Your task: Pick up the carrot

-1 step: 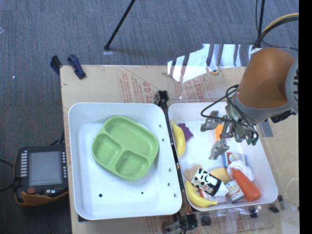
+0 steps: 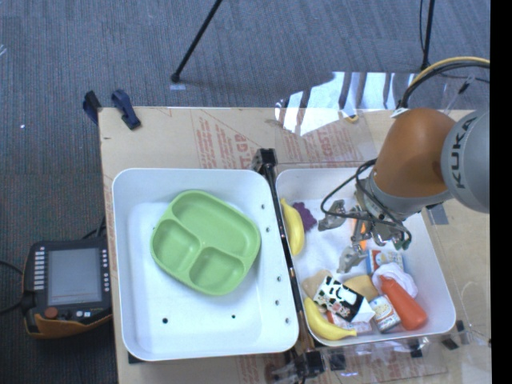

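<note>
A short orange carrot (image 2: 362, 240) lies in the middle of the right bin (image 2: 442, 282), partly hidden by the gripper. My gripper (image 2: 358, 235) hangs low over the bin, right on top of the carrot, below the arm's orange band (image 2: 410, 160). Only a sliver of orange shows among the metal parts, and I cannot make out whether the carrot is held.
The right bin also holds a banana (image 2: 294, 226) and purple grapes (image 2: 305, 213) on its left, a second banana (image 2: 329, 324) in front, a black-and-white toy (image 2: 336, 294) and a red bottle (image 2: 405, 307). A green divided plate (image 2: 206, 242) sits in the left bin (image 2: 136, 310).
</note>
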You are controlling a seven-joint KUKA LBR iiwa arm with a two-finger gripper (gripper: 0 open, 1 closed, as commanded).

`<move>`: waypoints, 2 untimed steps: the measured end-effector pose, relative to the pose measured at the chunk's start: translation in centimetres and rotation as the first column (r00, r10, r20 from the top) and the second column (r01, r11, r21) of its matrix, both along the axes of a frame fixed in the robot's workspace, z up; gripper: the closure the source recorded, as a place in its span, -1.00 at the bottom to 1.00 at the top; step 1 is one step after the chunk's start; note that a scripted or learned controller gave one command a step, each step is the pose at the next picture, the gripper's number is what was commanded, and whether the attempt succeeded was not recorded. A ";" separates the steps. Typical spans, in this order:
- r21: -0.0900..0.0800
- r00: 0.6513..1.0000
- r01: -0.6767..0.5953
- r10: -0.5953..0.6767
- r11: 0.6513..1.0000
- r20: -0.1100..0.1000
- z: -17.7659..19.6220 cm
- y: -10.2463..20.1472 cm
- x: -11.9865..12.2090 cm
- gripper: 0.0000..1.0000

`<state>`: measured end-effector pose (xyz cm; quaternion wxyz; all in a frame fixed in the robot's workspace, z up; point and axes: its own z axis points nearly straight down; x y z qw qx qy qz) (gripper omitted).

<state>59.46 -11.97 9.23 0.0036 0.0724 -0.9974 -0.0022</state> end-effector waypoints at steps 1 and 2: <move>0.000 1.000 -0.005 0.005 1.000 0.011 1.4 0.2 0.4 1.00; -0.005 1.000 0.025 -0.025 1.000 0.012 5.6 -4.4 -6.9 1.00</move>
